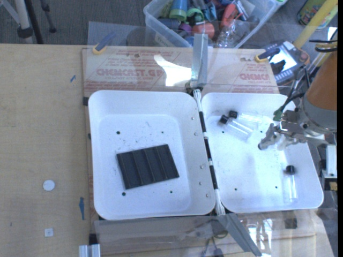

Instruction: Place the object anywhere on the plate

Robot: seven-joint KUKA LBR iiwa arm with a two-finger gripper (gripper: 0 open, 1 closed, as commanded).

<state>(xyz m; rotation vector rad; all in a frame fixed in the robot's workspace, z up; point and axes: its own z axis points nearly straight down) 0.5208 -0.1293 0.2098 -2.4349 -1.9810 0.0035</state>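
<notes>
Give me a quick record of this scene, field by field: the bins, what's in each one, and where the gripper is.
left bin: shallow white bin holding a dark grey ribbed rectangular plate, lying flat and turned at a slight angle
right bin: shallow white bin holding clear plastic vials with black caps
vials: two close together near the far left, one alone near the front right
gripper: gripper over the right bin, between the vial groups
task state: plate bare

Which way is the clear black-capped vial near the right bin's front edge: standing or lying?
Lying: the clear black-capped vial rests lengthwise on the right white bin floor.
</notes>
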